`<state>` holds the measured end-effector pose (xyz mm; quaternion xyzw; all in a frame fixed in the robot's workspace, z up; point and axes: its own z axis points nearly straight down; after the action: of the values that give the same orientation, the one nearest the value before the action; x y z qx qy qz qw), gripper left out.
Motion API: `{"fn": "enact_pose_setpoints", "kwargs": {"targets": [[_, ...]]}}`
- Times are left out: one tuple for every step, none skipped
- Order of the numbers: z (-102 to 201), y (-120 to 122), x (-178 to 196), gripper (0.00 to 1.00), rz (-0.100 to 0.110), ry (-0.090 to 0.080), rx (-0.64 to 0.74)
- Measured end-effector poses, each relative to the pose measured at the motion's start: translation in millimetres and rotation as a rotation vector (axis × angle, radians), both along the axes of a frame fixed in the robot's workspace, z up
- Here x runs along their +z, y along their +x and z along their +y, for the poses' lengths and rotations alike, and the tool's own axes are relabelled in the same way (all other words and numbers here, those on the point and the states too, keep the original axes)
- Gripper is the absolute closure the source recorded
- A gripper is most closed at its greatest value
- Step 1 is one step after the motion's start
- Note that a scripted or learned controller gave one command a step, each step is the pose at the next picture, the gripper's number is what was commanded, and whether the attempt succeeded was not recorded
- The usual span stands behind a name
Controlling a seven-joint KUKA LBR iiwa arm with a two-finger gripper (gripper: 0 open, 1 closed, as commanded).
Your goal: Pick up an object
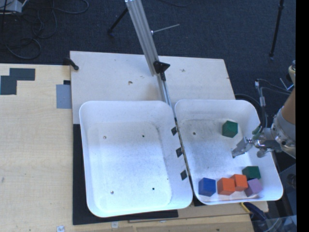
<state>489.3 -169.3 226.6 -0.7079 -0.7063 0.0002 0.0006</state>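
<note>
The pale wood surface [34,144] carries a white board [116,76] toward twelve o'clock and a black mat [77,178]. On these rest two shallow white bins: left bin [91,115] and right bin [251,108], touching side by side.

Arm [289,124] cut off at right edge, end effector [244,146] small and blurred, finger state unreadable

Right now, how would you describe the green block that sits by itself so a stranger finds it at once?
Look in the right bin, the one the arm reaches into. Its upper area holds a lone green block, apart from the others. The other dark green block sits in the cluster along the bottom edge.
</note>
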Motion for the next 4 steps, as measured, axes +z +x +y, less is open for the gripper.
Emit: {"fn": "enact_pose_setpoints", "kwargs": {"targets": [[-24, 46, -129, 0.00, 0.008, 0.002, 0.003], [-30, 132, -136, 0.00, -0.003, -0.001, 0.005], [-6, 170, -136, 0.00, -0.003, 0.000, 0.005], [11, 174, -136, 0.00, 0.000, 0.000, 0.004]]}}
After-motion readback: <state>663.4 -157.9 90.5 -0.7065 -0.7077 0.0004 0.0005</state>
